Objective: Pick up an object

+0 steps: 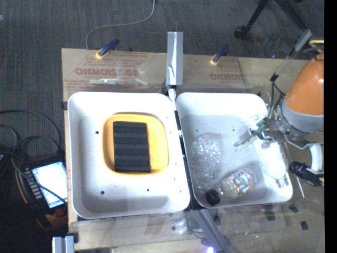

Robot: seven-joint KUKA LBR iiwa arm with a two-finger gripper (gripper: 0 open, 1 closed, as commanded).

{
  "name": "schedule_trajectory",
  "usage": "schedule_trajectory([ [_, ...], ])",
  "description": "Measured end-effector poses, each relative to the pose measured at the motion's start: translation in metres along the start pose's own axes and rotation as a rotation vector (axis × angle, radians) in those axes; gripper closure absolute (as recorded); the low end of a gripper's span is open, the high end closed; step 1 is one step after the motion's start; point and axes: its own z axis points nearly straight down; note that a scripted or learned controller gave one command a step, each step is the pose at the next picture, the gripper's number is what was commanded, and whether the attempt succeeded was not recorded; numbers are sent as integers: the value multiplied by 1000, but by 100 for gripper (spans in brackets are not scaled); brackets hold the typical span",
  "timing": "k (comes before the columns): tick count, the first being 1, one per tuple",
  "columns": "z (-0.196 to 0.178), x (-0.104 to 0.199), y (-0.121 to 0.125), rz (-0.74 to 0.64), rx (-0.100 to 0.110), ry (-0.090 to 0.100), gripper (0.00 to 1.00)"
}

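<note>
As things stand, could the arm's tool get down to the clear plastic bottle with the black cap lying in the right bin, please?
Probably yes. The clear plastic bottle with the black cap lies on its side near the front wall of the right white bin, uncovered from above, and the tool hovers over that same bin. The front wall may crowd a grasp.

We see dark grey carpet floor (42, 20) around the brown table (131, 70); a thin cable (126, 21) loops past its far edge, black chair base (263, 7) beyond the far right corner.
</note>
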Motion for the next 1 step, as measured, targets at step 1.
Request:
schedule_trajectory([
  [1, -25, 35, 45, -49, 1, 1, 100],
])
